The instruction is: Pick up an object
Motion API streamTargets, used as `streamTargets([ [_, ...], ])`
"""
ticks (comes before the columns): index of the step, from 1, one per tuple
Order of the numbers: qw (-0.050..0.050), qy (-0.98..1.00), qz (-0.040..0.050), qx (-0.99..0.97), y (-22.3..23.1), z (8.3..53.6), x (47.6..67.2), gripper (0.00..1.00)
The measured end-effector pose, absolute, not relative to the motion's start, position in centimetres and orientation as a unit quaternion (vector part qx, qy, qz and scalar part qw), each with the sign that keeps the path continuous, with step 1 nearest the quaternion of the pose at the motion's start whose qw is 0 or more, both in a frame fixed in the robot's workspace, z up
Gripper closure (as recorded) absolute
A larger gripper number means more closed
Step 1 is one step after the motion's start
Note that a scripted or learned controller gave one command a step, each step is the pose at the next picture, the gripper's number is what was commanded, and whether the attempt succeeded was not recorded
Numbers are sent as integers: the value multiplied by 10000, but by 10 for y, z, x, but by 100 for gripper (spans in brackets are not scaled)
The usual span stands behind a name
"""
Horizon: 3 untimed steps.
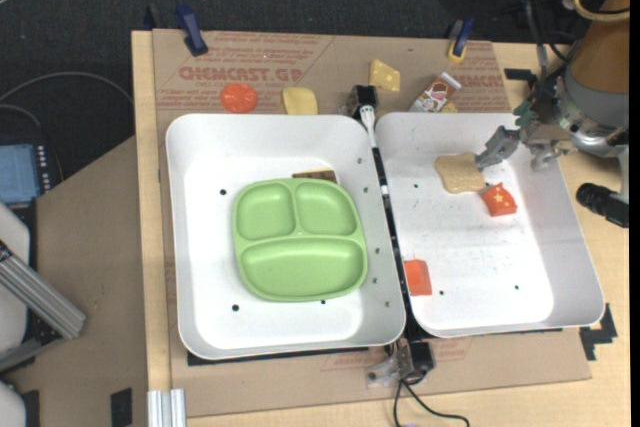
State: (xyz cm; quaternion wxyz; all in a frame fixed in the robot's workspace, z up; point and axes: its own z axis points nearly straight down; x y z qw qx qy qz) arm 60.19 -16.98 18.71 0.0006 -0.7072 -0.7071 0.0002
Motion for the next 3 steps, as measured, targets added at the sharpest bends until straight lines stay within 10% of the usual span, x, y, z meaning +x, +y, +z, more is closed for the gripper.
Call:
streamTargets([
  [1,-11,-7075,-3,-7067,-211,94,572,0],
  [2,-28,-7071,-8,-7071,-211,104,573,100],
  [3,-27,-7119,-52,-7022,-78,191,591,100],
])
